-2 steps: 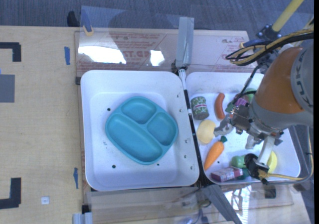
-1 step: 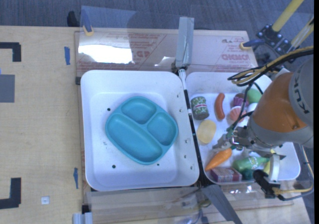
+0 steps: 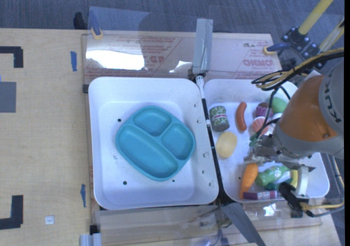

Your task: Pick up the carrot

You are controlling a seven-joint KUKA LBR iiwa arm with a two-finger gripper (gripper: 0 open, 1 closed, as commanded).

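The carrot (image 3: 249,177) is a short orange piece lying near the front edge of the right bin (image 3: 322,185), tilted a little from upright in the view. My gripper (image 3: 261,152) hangs just above and behind it, under the orange wrist band, and the arm's body hides most of it. Nothing can be seen held in it.
A green toy (image 3: 273,175) and a purple stick (image 3: 260,195) touch the carrot's right and front. Behind lie a yellow lemon-like piece (image 3: 226,144), a dark green can (image 3: 218,117), an orange-red sausage (image 3: 241,116) and a purple piece (image 3: 262,111). The left bin (image 3: 104,130) holds a blue divided plate (image 3: 156,142).
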